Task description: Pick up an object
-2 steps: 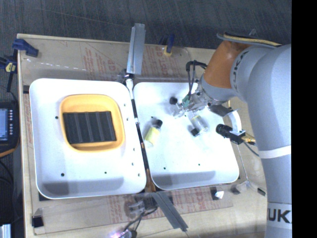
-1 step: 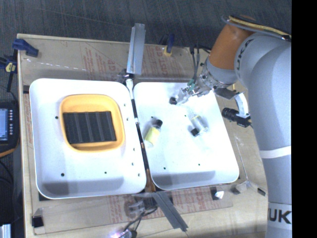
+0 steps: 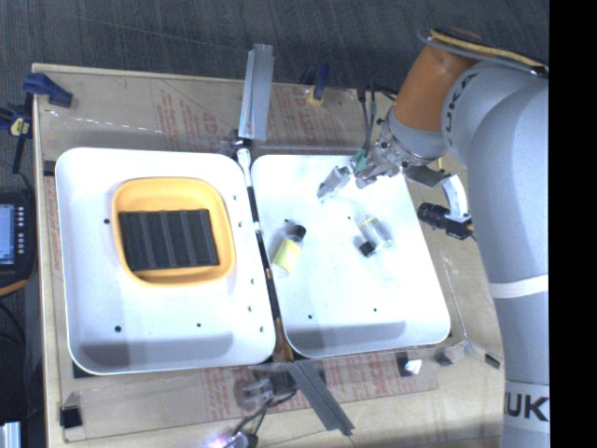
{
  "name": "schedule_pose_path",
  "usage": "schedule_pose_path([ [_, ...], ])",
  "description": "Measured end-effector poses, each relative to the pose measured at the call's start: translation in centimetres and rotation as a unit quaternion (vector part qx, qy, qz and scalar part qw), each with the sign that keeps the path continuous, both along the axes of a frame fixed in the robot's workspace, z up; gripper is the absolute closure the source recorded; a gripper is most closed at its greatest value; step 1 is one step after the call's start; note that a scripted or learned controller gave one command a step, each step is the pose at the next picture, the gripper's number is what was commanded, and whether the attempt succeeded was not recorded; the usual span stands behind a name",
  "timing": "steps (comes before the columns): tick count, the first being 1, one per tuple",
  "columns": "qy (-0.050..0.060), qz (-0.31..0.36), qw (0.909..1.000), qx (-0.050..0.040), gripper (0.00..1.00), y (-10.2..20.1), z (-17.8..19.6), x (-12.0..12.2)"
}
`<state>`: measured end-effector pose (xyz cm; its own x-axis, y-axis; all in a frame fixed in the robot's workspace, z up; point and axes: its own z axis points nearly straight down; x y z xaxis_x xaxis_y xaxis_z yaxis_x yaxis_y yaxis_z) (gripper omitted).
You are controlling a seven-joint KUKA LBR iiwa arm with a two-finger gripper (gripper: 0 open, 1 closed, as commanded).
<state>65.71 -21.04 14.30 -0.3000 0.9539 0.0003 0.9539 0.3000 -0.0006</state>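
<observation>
Right bin (image 3: 420,315): small yellow bottle (image 3: 288,247) with dark cap, lying flat near left wall; small clear vial (image 3: 371,234) with dark end, mid-bin.

Left bin (image 3: 84,334): yellow tray (image 3: 172,231) holding dark ribbed insert.

right bin (image 3: 410,315) open at front, yellow tube (image 3: 287,250) and small bottle (image 3: 371,234) mid-floor

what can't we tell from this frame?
- Claw, camera view: too small and blurred to tell whether anything sits between the fingers.
- Small clear item with a dark end in the right bin: too small to identify.
- Yellowish bottle with a dark cap: label unreadable at this size.
- Arm: base cut off by the frame's lower edge.
</observation>
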Motion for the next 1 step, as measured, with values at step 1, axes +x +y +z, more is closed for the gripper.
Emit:
schedule_pose_path([
  [1,0.002,0.062,0.9980,0.0007,0.00,0.11,-5.19,-7.10],
])
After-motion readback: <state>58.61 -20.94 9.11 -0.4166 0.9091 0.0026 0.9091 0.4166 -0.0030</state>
